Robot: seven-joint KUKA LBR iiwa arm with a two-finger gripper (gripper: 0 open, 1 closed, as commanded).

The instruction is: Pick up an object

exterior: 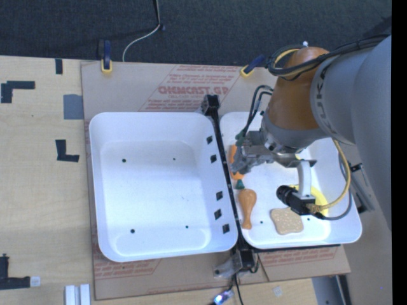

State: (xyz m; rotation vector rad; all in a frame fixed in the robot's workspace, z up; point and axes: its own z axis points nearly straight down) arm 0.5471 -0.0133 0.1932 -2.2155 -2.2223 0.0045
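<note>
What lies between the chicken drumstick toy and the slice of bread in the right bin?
In the camera view, the stretch between the drumstick and the bread slice is bare white floor of the right bin.

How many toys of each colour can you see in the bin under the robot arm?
Orange: 2, the drumstick-shaped toy and a small orange piece partly hidden by the gripper
Tan: 1, the bread slice
Yellow: 1, a piece mostly hidden by the arm
Total: 4 visible

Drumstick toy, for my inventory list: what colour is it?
Orange-tan drumstick toy, in the camera view.
</note>
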